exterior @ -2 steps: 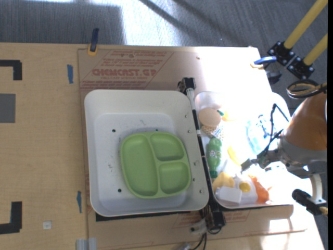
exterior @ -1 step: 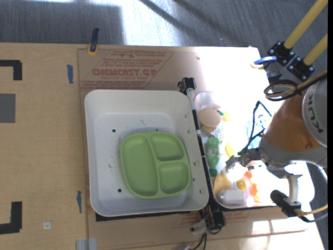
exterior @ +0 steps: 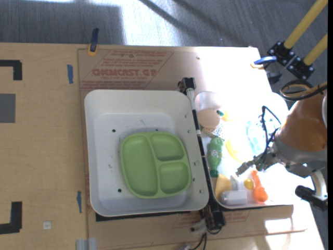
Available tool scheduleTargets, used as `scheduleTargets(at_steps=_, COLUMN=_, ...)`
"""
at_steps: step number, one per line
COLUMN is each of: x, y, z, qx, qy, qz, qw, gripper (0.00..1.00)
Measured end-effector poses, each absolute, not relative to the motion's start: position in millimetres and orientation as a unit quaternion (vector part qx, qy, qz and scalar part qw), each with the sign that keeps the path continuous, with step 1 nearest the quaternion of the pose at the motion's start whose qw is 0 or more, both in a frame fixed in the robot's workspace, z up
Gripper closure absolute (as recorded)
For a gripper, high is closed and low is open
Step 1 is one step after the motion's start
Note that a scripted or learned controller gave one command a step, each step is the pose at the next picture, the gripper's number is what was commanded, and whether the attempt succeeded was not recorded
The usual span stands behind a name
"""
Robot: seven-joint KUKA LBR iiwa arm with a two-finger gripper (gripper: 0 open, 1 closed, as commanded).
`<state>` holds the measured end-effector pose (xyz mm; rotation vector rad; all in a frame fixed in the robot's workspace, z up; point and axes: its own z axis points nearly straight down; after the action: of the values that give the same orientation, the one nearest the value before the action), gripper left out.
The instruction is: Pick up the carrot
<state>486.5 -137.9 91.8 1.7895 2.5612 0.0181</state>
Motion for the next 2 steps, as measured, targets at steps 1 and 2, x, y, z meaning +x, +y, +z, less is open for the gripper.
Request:
scheduleTargets(at_steps=1, x=487.6, y=-144.8, z=91.9, qx=0.496, qy=0.868, qz=0.0060, qw=0.010, gripper=0.00)
scheduleTargets(at_steps=2, x=487.2, y=-140.4, z=92.6, qx=0.487, qy=0.873, qz=0.0028, qw=0.013, gripper=0.00)
